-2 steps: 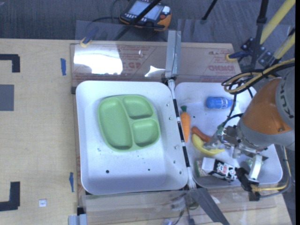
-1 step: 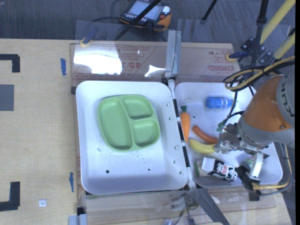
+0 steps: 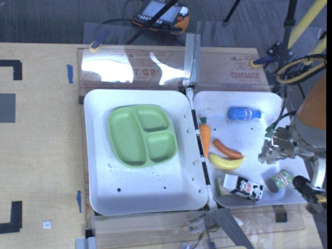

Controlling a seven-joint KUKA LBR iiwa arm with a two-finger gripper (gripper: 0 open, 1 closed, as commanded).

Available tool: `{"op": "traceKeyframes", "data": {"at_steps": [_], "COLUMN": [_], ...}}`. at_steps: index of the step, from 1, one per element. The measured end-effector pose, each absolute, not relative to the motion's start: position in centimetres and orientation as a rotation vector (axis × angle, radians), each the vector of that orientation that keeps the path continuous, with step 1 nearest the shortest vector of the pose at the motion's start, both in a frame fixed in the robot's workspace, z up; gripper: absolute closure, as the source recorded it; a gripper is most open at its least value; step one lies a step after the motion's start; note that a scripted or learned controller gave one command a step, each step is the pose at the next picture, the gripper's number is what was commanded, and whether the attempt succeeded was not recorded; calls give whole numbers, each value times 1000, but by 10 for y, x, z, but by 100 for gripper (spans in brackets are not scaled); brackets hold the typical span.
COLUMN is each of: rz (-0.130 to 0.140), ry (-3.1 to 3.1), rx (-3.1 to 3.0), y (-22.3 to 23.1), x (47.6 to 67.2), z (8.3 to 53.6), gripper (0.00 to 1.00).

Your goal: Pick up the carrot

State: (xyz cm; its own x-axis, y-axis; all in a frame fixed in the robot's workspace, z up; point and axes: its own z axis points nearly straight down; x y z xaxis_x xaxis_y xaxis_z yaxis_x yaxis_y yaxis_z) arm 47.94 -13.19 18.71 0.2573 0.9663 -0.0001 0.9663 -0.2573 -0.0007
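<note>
The carrot (image 3: pixel 205 138) lies in the right bin (image 3: pixel 270 98), hard against that bin's left wall, its green top pointing far and its orange tip near. It rests on the bin floor untouched, so the pick has not begun in any visible sense.

The end effector (image 3: pixel 275 148) hangs over the right side of the same bin, well apart from the carrot, with 2 other things between them: an orange-red sausage-shaped toy (image 3: pixel 227 148) and a yellow banana (image 3: pixel 225 162) just beside the carrot's near end. Whether the end effector's jaws are spread or pressed together I cannot tell; the metal parts blur into one another from this angle, and nothing shows between them.

What is left, by my judgement, is nearly everything: travel left across the bin, descend over the carrot, close, and lift. The wall alongside and the banana at the tip leave little room.

Also in the right bin are a blue bottle (image 3: pixel 244 113) at the far side, a black-and-white carton (image 3: pixel 244 187) at the near edge, and a small green-labelled can (image 3: pixel 280 180). The left bin (image 3: pixel 98 191) holds a green divided tray (image 3: pixel 142 135).

The carton's and can's print is too small to read. Reddish lettering on the cardboard (image 3: pixel 228 69) beyond the bins appears reversed and illegible.
</note>
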Motion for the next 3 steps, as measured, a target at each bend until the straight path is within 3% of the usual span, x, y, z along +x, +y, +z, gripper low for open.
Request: {"op": "traceKeyframes", "data": {"at_steps": [1, 2, 3], "rz": [1, -6, -7], "ry": [-1914, -1623, -1624], "rx": [-2490, -2693, -2693], "y": [-132, -93, -93], "x": [479, 509, 509], "z": [187, 87, 97], "gripper": [0, 0, 100]}}
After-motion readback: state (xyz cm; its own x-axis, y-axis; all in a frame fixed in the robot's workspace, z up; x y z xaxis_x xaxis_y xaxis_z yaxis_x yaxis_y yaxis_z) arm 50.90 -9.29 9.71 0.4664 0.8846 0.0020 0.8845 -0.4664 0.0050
